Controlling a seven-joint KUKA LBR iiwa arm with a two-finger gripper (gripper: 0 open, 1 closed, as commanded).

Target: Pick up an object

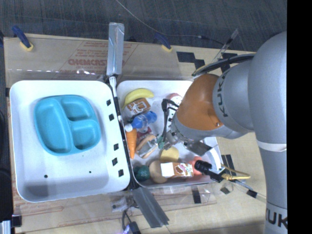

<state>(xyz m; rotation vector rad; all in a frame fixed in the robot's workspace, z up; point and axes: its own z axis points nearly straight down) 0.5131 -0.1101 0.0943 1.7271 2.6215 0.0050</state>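
At the near rim of the right bin (220,156), a smooth tan bottle (157,170) with a printed label lies on its side. A dark green ball (142,173) touches it at 9 o'clock. Just beyond, a rounded yellow lump (169,154) sits at 6 o'clock from the pincer (165,139), which hangs low among the clutter; whether it is open or closed cannot be told. A tapered orange carrot (131,144) lies at its 9 o'clock and a clear bottle with a blue cap (142,121) at 11, with a curved banana (138,95) farther on. The left bin (19,130) holds a glossy blue divided plate (66,123). Both bins rest on the tabletop (146,52).
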